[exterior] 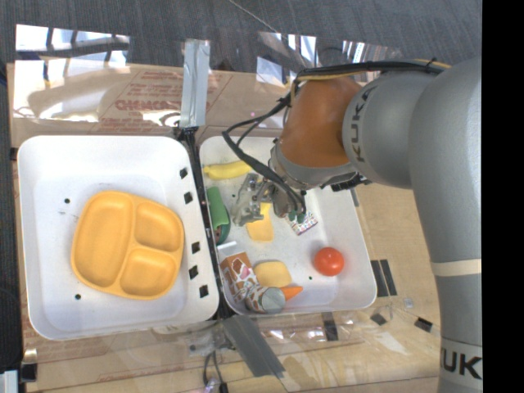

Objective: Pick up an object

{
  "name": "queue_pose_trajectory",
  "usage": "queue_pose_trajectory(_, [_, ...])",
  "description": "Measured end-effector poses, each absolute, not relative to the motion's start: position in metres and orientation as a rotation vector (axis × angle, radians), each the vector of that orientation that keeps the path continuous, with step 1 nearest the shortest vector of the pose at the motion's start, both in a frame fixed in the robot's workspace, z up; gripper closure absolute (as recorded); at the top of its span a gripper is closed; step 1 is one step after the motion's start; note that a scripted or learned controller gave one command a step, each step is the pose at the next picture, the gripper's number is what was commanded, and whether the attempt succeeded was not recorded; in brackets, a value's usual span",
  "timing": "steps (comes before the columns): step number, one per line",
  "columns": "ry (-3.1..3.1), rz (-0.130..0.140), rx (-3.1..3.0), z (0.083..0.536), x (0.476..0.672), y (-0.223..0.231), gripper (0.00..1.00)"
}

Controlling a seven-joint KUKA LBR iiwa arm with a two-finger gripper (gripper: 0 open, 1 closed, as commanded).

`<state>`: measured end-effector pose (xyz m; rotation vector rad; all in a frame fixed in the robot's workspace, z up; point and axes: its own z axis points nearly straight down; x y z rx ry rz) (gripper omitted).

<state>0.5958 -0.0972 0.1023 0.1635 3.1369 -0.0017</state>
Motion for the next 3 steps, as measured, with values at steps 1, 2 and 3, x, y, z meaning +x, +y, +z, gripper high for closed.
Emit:
queue_pose_trajectory(1, [3.127,-0.006,-0.004,0.257,0.634,-0.129,1.00])
queue_pose_trajectory(2, [3.134,-0.001,-0.232,0.204,0.657,-0.202,1.00])
queue_pose_trajectory(3, [3.130,-0.002,-0.234,0.206,0.658,-0.201,0.00])
